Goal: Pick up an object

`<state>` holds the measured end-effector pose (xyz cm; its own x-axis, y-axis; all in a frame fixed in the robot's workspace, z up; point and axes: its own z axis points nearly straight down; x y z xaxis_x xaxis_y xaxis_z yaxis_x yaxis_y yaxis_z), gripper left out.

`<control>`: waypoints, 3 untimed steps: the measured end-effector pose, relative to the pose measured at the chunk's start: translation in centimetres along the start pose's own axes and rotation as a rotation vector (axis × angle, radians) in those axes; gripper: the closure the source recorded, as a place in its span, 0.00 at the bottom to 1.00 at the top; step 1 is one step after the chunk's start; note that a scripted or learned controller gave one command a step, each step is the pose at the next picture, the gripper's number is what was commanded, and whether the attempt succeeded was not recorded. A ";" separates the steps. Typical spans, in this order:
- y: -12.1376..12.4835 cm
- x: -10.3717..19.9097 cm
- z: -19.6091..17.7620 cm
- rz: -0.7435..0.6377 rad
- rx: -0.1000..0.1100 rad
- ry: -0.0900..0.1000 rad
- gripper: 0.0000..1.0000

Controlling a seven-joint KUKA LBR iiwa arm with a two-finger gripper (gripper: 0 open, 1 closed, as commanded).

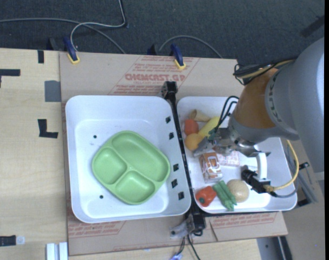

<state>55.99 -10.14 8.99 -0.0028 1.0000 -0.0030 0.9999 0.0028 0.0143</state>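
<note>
The right bin (281, 199) holds several toy foods. At its far left lie a red-orange fruit (191, 126), an orange (192, 141) and a yellow banana (210, 125). An orange-and-white snack packet (210, 166) lies in the middle. Near the front edge are a red pepper (205, 195), a green vegetable (225, 194) and a tan potato (238, 189). My gripper (217, 142) hangs low over the bin's middle, just right of the orange and above the packet. The wrist hides what lies under it.
The left bin (77, 118) carries a green divided plate (130, 167). A black divider with clips (178, 145) runs between the bins. The arm's grey body and orange band (256, 104) cover the right bin's far right. Cables lie behind the bench.
</note>
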 end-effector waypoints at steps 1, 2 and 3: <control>0.4 0.3 0.1 0.004 0.006 -0.003 0.00; -0.3 0.1 0.0 -0.001 -0.004 -0.002 0.00; -0.9 0.5 -0.1 0.001 -0.007 -0.005 0.00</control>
<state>55.12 -9.69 9.07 -0.0014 1.0000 -0.0077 0.9998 0.0015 0.0214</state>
